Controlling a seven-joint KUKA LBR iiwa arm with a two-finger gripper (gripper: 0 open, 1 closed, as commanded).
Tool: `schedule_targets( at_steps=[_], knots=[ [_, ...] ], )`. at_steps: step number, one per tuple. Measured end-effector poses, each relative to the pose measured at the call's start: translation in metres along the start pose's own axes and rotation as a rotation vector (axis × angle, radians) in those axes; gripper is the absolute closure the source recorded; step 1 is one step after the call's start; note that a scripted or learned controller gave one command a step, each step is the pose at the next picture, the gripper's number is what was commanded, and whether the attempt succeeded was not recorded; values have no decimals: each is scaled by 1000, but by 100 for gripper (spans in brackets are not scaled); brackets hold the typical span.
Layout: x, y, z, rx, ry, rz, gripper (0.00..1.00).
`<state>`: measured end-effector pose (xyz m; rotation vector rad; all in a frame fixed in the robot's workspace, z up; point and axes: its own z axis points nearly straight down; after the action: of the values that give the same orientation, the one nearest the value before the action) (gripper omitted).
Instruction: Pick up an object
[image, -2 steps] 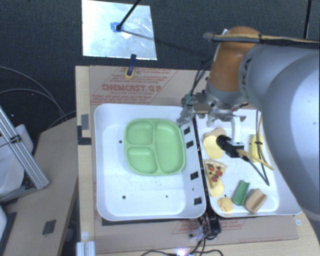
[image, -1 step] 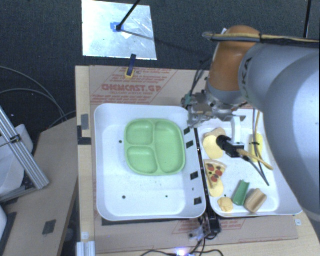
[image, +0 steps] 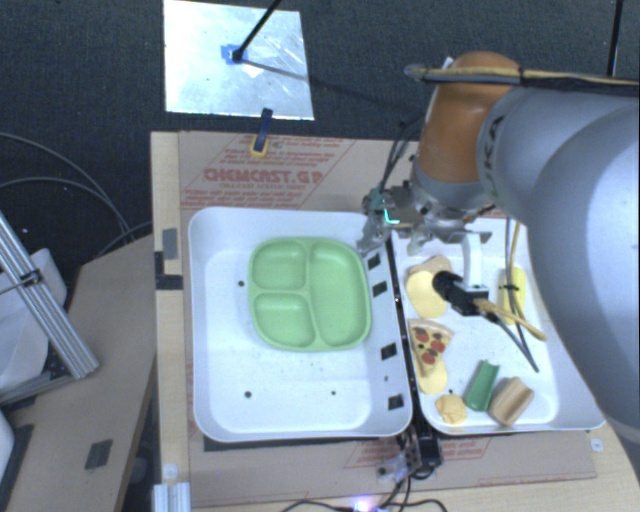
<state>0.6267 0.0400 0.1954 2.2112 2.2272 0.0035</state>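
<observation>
The arm reaches in from the right over the right bin (image: 570, 395), and my gripper (image: 441, 243) hangs over that bin's far left part. Just below the gripper lies a pale yellow rounded piece (image: 425, 288). Nearer the front lie a pizza slice (image: 430, 347), a green cylinder (image: 482, 385), a tan bread-like piece (image: 511, 400) and a small yellow lump (image: 452, 408). A yellow strip (image: 516, 287) lies to the right, partly under the arm. The view does not show anything between the fingers.
The left bin (image: 215, 390) holds a green divided plate (image: 305, 294). A ridge with black clips (image: 388, 330) separates the two bins. The arm's grey bulk covers the right bin's far right side. Cardboard lies under both bins.
</observation>
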Motion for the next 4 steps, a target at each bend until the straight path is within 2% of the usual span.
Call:
schedule_targets(
  at_steps=[1, 3, 4],
  knots=[
    [0, 1, -11, -3, 0, -5, 100],
    [107, -5, 38, 5, 3, -1, 100],
    [57, -20, -151, -16, 3, 9, 100]
  ],
)
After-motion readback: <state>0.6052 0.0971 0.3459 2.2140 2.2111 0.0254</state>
